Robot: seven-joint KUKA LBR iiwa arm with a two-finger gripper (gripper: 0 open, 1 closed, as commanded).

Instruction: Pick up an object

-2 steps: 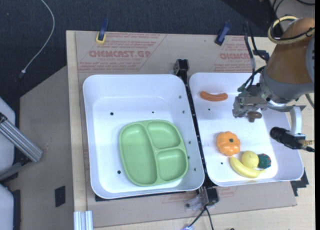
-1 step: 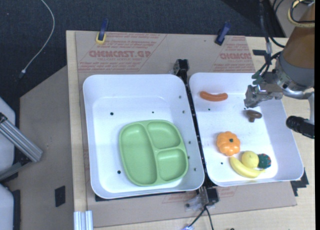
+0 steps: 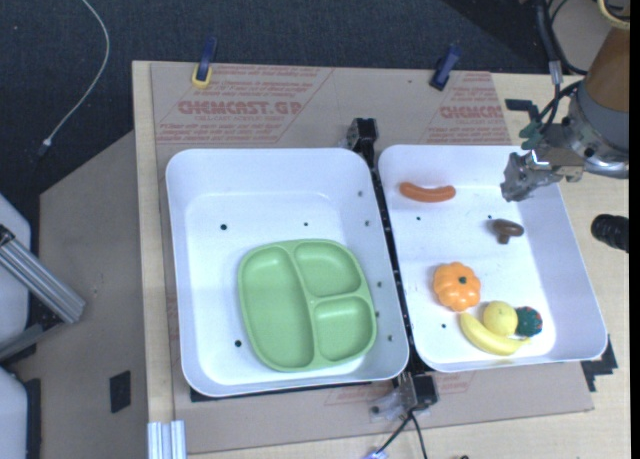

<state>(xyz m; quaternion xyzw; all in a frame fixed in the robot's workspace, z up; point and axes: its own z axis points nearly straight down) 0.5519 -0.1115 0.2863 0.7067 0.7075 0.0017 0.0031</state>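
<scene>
Orange pumpkin (image 3: 456, 285), banana (image 3: 487, 335), sausage (image 3: 428, 191), perhaps mushroom (image 3: 507, 231), right bin (image 3: 570, 247)

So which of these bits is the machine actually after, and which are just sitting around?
Part of the job (pick up an object), all in the right bin:
sausage
small brown piece
pumpkin
banana
lemon
small green and red piece
gripper

Just lying about:
left bin
green divided plate
blue clamps

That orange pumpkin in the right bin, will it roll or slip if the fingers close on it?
The pumpkin looks round and ribbed, so it may well roll if nudged. Its smooth, toy-like surface could slip from narrow fingers. It sits apart from the banana, leaving room around it.
</scene>
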